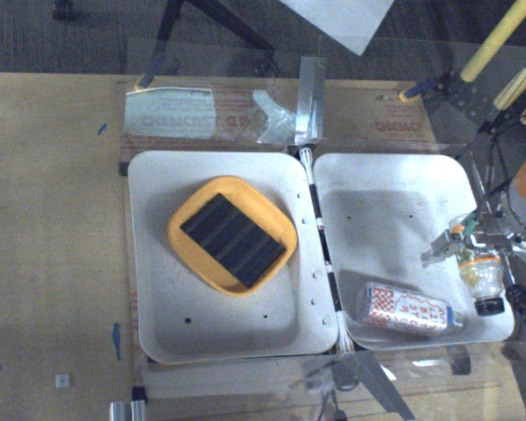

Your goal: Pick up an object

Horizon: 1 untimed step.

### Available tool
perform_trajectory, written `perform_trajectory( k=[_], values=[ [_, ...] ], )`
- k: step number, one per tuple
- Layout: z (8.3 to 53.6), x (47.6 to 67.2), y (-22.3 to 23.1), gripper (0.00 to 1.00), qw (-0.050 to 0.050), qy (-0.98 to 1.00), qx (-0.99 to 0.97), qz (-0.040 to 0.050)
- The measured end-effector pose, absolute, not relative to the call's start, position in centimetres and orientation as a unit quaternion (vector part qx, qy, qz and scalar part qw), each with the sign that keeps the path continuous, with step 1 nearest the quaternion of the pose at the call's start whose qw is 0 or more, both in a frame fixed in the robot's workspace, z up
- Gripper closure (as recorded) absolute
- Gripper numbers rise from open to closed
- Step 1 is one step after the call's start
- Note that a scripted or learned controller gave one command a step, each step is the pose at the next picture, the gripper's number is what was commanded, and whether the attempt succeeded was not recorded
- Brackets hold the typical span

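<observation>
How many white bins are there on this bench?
2. In the view, the left bin holds a black-topped yellow pad; the right bin holds a red-and-white packet. None seems hidden.

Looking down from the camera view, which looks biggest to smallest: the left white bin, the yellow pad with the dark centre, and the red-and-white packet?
1. left white bin
2. yellow pad, lying inside that bin
3. red-and-white packet, in the right bin, plainly the smallest

Orange pad (232, 235) L bin (158, 314), red-white tube (408, 308) R bin (394, 191)
</observation>
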<state>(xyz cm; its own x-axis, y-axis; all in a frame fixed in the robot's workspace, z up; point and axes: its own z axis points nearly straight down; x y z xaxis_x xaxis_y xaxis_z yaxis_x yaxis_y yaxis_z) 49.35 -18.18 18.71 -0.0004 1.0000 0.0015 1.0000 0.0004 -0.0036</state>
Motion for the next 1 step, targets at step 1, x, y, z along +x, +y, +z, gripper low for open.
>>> perform_trajectory(
  k=[1],
  values=[
    [13.2, 52.61, -19.97, 0.0, 0.001, -0.722, -0.692, 0.0004]
  ],
)
